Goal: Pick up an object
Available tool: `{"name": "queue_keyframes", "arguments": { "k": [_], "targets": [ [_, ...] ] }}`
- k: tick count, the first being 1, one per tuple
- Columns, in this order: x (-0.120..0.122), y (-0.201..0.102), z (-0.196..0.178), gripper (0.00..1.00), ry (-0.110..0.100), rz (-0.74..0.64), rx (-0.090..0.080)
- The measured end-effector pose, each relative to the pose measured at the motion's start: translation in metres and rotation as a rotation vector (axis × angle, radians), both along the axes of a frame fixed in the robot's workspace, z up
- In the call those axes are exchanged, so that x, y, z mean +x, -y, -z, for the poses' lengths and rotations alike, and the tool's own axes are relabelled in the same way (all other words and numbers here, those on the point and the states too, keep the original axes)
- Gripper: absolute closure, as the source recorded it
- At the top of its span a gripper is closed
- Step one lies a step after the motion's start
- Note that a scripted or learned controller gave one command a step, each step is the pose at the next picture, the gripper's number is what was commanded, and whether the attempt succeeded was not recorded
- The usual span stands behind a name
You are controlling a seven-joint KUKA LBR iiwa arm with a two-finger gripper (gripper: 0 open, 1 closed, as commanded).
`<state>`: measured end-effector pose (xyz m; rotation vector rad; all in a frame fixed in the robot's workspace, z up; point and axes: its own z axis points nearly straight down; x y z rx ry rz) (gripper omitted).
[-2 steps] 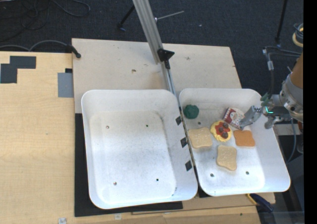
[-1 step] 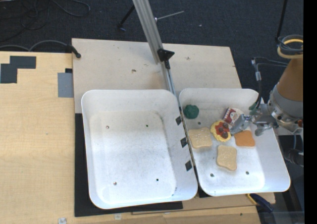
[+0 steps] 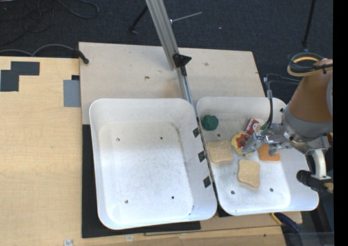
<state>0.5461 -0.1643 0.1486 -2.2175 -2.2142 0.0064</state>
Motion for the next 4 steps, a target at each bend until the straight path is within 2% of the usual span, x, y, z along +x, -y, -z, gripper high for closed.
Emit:
{"name": "queue_keyframes", "arguments": {
  "k": [1,2,3,4],
  "targets": [
    [-0.001,-0.001,0.054,0.0,0.001,0.0,0.0],
    [-0.001,0.001,0.041,1.0,0.004,0.006,-0.001],
    [-0.005,-0.007,-0.008,1.0,0.01,-0.002,-0.003],
    [0.003,-0.005,-0.069,1.0,0.013,-0.003,-0.004]
  ]
}}
